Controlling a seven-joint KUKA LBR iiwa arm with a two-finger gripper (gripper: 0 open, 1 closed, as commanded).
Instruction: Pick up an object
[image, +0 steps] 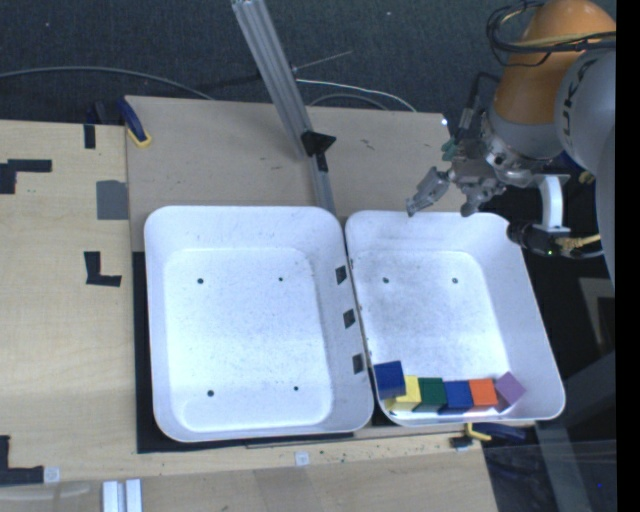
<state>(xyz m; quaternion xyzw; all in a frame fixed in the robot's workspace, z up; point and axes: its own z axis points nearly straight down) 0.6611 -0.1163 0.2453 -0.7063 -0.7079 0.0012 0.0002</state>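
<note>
Several small blocks lie in a row along the near edge of the right bin (520, 290): a blue block (389, 377), a yellow block (407, 393), a green block (432, 391), another blue block (458, 395), an orange block (483, 392) and a purple block (509, 387). My gripper (443, 200) hangs over the far rim of the right bin, well away from the blocks. Its two fingers are spread apart with nothing between them.
The left bin (160, 300) sits beside the right one. A slanted metal pole (280, 80) rises behind the bins. Cables run across the dark floor at the back. Black tape marks lie on the wooden bench at the left.
</note>
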